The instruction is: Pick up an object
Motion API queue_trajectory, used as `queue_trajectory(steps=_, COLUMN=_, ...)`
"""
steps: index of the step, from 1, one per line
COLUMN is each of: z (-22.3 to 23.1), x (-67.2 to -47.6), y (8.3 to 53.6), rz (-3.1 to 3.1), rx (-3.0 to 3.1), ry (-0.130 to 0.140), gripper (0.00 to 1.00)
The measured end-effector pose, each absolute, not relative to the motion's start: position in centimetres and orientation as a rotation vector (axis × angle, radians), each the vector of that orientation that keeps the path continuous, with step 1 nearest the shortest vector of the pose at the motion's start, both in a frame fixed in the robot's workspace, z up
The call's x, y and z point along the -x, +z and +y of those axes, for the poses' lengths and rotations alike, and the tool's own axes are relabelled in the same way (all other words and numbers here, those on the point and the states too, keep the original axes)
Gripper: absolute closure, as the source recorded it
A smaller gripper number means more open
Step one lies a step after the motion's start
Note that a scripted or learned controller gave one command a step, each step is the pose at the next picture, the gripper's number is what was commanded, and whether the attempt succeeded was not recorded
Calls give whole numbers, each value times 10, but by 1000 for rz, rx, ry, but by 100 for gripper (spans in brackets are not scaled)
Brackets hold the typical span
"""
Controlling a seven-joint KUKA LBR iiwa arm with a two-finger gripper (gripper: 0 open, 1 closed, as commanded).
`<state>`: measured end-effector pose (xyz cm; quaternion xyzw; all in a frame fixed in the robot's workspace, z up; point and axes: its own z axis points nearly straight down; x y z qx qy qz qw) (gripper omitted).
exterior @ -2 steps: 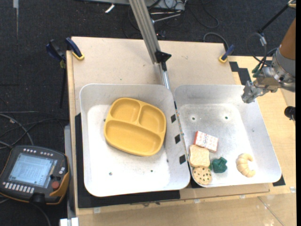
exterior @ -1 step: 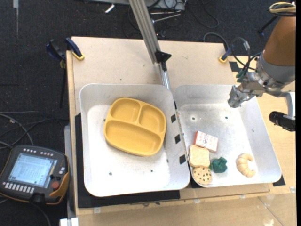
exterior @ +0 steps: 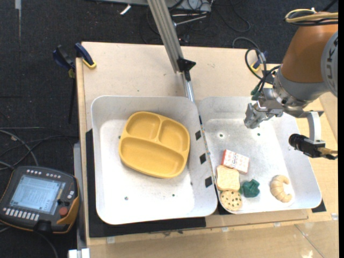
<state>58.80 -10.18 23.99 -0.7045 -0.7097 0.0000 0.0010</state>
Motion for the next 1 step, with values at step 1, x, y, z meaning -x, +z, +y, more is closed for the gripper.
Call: queue_trajectory(steps=1, z=-48, x=-593, y=247, rz=-2231, rx=2212, ry=-3, gripper=100)
